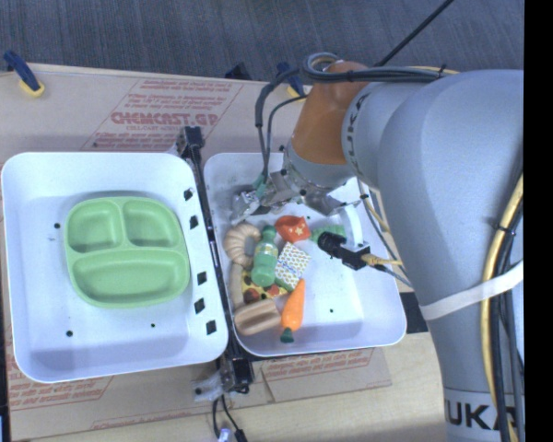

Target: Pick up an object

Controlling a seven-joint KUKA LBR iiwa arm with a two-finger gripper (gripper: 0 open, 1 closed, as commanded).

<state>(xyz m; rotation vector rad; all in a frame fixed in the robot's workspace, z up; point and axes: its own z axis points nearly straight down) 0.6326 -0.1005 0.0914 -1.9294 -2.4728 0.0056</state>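
Reaching gripper (258,194) into the toy-filled right bin (380,316), grip state unclear, perhaps nearing the croissant (240,242); next, descend and close.

Red "CHEMCAST GP" print on the cardboard sheet (157,109); "UKA" on the arm base (475,414).

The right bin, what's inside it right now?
The right bin holds a pile of toy food: a carrot, a green bottle, a tomato-like red piece and a bread roll. The arm covers its far end, hiding whatever lies beneath.
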